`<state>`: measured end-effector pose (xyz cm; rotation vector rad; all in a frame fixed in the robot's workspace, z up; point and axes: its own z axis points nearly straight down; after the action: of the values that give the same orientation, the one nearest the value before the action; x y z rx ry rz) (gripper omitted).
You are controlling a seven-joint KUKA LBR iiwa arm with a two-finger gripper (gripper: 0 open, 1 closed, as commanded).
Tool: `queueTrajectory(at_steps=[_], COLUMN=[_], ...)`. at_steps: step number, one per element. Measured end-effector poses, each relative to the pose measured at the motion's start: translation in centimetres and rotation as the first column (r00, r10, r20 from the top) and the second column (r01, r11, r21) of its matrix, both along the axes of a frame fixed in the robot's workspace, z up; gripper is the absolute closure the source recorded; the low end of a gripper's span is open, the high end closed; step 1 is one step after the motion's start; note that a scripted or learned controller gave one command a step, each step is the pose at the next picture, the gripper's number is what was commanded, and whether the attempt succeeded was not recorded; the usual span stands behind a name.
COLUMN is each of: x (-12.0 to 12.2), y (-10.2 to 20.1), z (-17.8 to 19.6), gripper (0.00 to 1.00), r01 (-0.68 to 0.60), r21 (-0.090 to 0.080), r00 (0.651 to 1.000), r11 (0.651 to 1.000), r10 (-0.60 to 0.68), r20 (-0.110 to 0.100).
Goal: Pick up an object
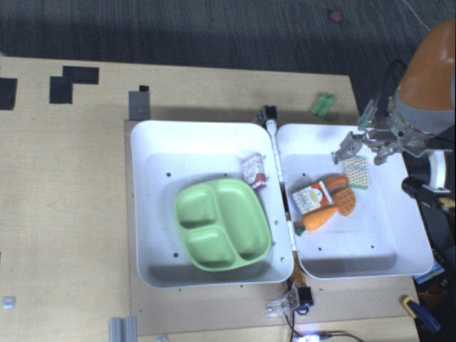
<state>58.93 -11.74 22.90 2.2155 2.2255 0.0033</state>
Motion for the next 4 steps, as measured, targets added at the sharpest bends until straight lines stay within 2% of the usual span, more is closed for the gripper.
queueTrajectory(at_steps=[1,2,3,4], x=[1.4,1.5,1.8,1.8], y=[2.3,3.1,3.1,3.1], z=[-12.9,-13.6,-12.4,-12.4], gripper=[0.00,0.00,1.00,0.00], r01=[0.001,0.001,0.001,0.001], r21=[-0.003,-0.009,-0.011,-0.010], r00=[1.000,1.000,1.000,1.000], r11=[1.000,1.000,1.000,1.000], r10=[-0.001,-0.001,-0.001,-0.001], r20=[0.015,0.022,0.031,0.030])
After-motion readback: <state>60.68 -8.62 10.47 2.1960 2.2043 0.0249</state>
